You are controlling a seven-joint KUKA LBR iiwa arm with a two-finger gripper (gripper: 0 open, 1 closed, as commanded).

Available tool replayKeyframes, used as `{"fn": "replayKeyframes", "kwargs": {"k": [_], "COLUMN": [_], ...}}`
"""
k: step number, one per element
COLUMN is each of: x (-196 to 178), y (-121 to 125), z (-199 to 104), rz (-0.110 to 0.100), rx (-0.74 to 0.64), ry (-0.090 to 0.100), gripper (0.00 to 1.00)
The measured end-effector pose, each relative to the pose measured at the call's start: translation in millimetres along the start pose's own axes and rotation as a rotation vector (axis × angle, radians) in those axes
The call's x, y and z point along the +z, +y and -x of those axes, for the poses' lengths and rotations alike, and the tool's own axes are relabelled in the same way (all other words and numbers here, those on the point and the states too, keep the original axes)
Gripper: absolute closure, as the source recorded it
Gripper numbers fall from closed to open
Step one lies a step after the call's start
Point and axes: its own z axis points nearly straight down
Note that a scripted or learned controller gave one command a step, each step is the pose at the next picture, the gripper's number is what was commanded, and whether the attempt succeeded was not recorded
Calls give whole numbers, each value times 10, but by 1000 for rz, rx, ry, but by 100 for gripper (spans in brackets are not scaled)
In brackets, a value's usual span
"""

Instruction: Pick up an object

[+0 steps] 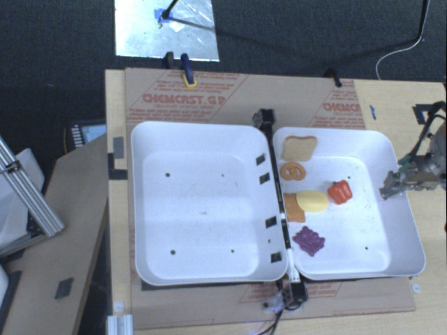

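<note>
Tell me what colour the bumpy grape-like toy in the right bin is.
Purple; the grape-like toy shows clearly in the camera view.

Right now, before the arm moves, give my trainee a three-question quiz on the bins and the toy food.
1. True or false: the purple bunch of toy grapes lies in the left white bin.
2. Multiple choice: what touches the yellow lemon-shaped toy on its left? A) the red toy pepper B) an orange wedge-shaped piece C) the tan toast-shaped slice
3. Fill in: the pretzel-shaped orange toy lies just below the ____.

Key: 1 false, it is in the right white bin; 2 B; 3 toast slice. The two-finger gripper hangs over that bin's right rim.
</note>
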Motion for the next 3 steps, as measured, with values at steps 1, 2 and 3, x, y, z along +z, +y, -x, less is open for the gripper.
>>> {"fn": "replayKeyframes", "kwargs": {"k": [1,2,3], "x": [-226,-879,-2110], "y": [238,-57,-133], "z": [-505,-1514,-2180], "rz": [1,5,13], "rx": [-4,-9,-7], "ry": [2,5,5], "gripper": [100,100,100]}}
